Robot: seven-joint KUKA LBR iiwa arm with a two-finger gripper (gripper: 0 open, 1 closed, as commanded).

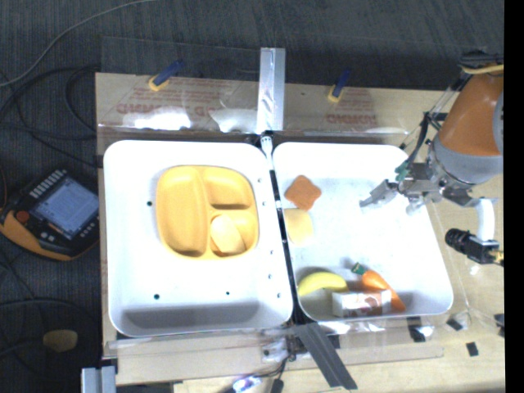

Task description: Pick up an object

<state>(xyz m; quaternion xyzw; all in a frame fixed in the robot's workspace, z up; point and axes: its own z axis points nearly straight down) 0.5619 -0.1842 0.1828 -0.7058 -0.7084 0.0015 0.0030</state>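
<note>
Lying along the near wall, the carrot (378, 284) points leaf-end upper-left; end effector (395, 195) spread, ungripping.

The right bin (426, 244) holds the loose objects. An orange, rounded-square piece (304, 191) lies flat near the bin's far left corner. Just on its near side, against the left wall, rests a pale yellow block (298, 226). A yellow banana (321, 282) lies on its side at the near left, curving along the bin floor. Touching its right end is a small white carton (360, 303) with red print, lying flat against the near wall. An orange carrot (378, 285) with a green top lies slanted just behind the carton, its tip pointing towards the near right.
</note>
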